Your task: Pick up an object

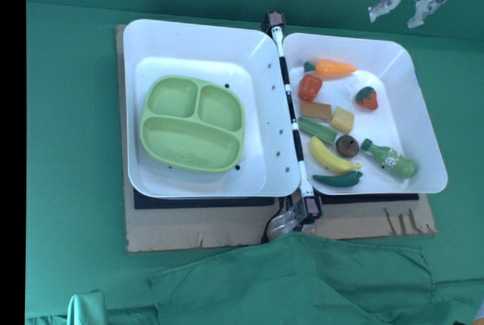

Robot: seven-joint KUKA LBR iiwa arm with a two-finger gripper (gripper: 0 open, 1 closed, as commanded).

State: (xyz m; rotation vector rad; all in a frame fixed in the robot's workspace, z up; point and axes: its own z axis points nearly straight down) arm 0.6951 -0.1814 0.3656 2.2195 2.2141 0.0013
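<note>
Approach step, judged: silver two-finger end effector [402, 8] hangs above right white bin's [423, 131] far corner, fingers apart, holding nothing; small plastic toy foods inside, orange carrot [333, 68] nearest; next needs descent over one

— Where's the gripper [402, 10]?
— Top right, above the bench [68, 127], fingers [382, 6] spread, nothing between them, well clear of the right bin [423, 134].
— What's in that bin?
— Toy food: a carrot [333, 69], banana [331, 156], strawberry [367, 97], green bottle [389, 159].
— And the left bin [151, 40]?
— A green divided plate [193, 123].
</note>
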